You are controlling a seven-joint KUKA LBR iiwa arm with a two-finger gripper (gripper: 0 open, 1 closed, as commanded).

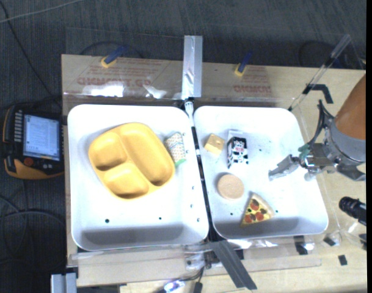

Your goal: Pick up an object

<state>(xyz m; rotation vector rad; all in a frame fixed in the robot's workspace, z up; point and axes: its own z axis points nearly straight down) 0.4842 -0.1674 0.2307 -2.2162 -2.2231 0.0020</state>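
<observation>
Pincer [276,173], grip state indeterminate and nothing visibly held, hovers at right of frame over the right bin [295,221], positioned for reaching the pizza slice [257,211].

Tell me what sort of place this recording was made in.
Probably a robotics lab grasping bench: two shallow white plastic bins hold toy food such as a plastic pizza slice, a grey robot arm's end effector reaches in, and an orange-edged handheld control pendant lies on dark carpet.

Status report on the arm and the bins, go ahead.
Gripper low over the right bin, holding nothing. Pizza slice, round cookie, yellow block, cow-print carton lie untouched. Path clear.
</observation>
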